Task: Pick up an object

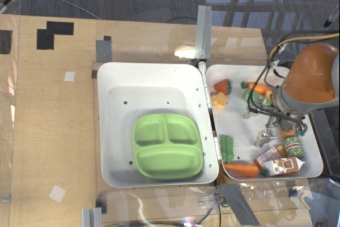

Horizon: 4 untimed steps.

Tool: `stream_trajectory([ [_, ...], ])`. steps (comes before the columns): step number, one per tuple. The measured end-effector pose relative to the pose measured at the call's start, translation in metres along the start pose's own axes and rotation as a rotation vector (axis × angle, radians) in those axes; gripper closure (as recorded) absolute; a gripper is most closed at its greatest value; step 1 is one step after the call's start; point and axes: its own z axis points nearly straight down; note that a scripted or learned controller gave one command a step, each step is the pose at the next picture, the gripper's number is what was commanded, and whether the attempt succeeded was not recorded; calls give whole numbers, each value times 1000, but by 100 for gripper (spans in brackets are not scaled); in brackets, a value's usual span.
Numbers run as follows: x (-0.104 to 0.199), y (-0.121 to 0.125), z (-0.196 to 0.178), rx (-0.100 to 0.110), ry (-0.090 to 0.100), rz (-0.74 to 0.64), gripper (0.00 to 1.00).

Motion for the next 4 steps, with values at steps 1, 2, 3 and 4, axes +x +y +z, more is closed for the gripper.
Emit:
stream_trajectory([
  [1, -63, 28, 2, -3, 2, 73, 0],
  [2, -69, 30, 2, -2, 4, -56, 0],
  [3, -94, 28, 2, -4, 34, -132, 0],
  [4, -101, 23, 3, -11, 43, -181, 0],
])
